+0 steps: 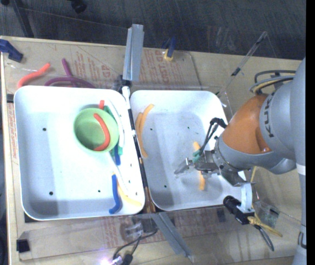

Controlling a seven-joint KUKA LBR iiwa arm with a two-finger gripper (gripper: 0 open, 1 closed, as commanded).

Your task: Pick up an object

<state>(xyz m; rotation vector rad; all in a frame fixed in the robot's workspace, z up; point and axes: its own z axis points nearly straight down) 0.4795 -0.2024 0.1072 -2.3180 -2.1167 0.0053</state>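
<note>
Evenly lit from overhead; white bins (47,197) bright, near overexposure. Soft shadows along bin walls. Small glare spot at bottom edge. Slightly soft focus throughout, possibly compression. Dim floor (201,10) at top.

Two shallow bins side by side on the bench.
The round green bowl (94,129) lies in the left white plastic bin (36,164); the curved orange strip (142,119) lies in the right white plastic bin (168,109).

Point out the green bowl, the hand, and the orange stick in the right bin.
green bowl (94,128), camera view, inner bottom
hand (193,163), camera view, between fingertips
orange stick (201,181), camera view, lower shaft
</note>
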